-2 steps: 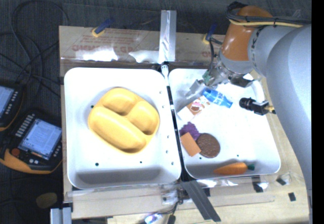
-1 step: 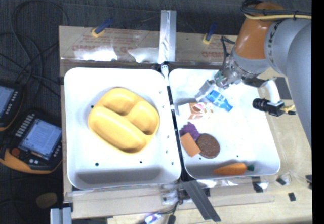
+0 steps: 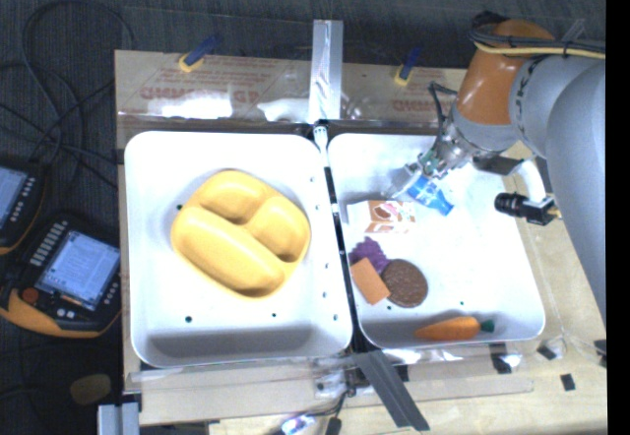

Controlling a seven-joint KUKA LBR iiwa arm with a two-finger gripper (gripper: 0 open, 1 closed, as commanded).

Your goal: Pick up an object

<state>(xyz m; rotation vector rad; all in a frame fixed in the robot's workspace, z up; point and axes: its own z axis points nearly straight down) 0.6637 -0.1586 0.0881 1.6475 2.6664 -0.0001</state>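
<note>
While my gripper [image 3: 430, 167] is hanging over the right bin [image 3: 512, 256], I cannot tell its grip; the blue packet [image 3: 430, 193] is lying just beneath, and I'm risking it sliding against the pink card [image 3: 392, 215].

Grey rounded arm [image 3: 576, 138], orange band [image 3: 489, 89] above wrist (glossy), black cable over top.
</note>
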